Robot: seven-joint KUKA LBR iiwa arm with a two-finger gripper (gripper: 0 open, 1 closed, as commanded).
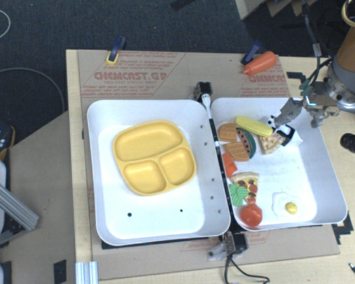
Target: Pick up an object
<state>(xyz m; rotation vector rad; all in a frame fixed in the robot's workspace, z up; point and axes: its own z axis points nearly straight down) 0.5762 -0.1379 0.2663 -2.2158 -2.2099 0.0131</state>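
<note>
Toy food fills the right bin (328, 176) at centre right of my frame: corn cob (253, 126), sandwich (235, 142), pizza slice (245, 187), tomato (251, 215), fried egg (284, 206). At centre left, the left bin (100, 158) holds a yellow divided plate (154, 157). My gripper (282, 123) hangs over the corn's right end; whether its fingers are spread or pressed together, I cannot tell.

Single fixed camera sat above the brown cardboard-covered worktop (165, 70), looking down at a slant from moderate height. Frame took in both shallow white plastic bins (103, 158), side by side, and surrounding dark carpeted floor (77, 10).
</note>
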